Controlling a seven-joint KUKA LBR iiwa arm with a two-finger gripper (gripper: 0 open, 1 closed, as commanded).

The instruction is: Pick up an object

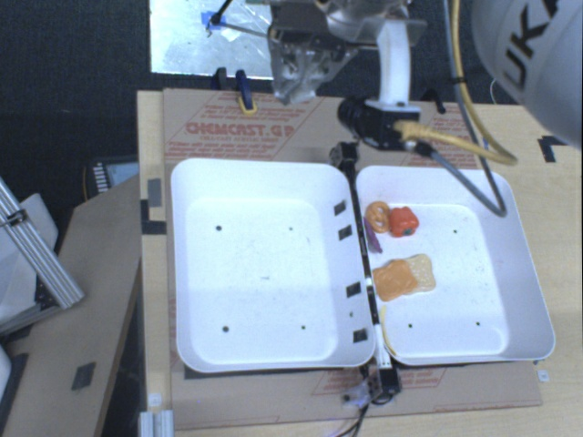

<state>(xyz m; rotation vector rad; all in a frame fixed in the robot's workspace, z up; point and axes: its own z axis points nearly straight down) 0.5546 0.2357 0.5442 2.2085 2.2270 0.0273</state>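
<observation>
The right bin (510, 271) holds a small red and orange toy (404, 220) near its upper left corner. An orange ring-shaped piece (377, 215) lies right beside that toy. Lower down lies a flat orange and tan piece like a slice of toast (404, 278). A thin purple bit (374, 241) lies along the bin's left wall. My gripper (297, 82) hangs high at the top of the view, above the cardboard behind the left bin (196, 271), far from all these pieces.
Brown cardboard (228, 127) lies under both bins. Black clips (351, 235) run along the seam between them. A yellow cable (455, 144) and a grey hose (474, 185) cross the right bin's far edge. A metal frame (36, 253) stands at the left.
</observation>
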